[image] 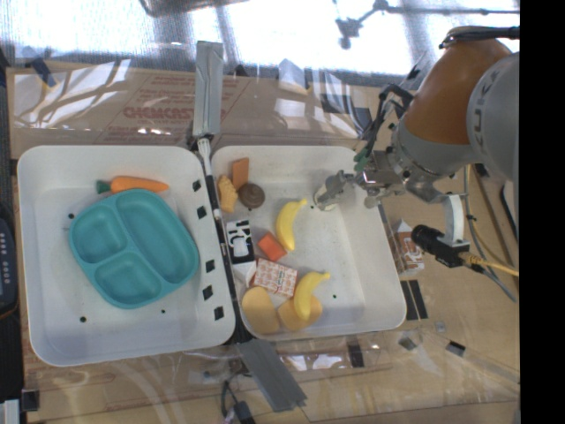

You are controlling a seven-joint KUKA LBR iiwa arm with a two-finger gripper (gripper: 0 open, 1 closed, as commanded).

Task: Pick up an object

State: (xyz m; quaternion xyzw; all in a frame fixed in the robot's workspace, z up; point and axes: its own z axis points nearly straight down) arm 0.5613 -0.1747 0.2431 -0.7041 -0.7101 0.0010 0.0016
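We can partly read red print on the brown cardboard sheet (141, 113) behind the bins; its largest word begins with what looks like "CHEMCAS", and the smaller lines above it are too blurred to make out. On the grey arm (494, 104) we see part of large lettering, roughly "KU". A black-and-white tag (239, 238) between the bins carries marks we cannot read.

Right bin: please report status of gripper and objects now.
Gripper over right bin, nothing held. Nearest banana lies loose just left of it. Second banana, other toys crowd bin's left side.
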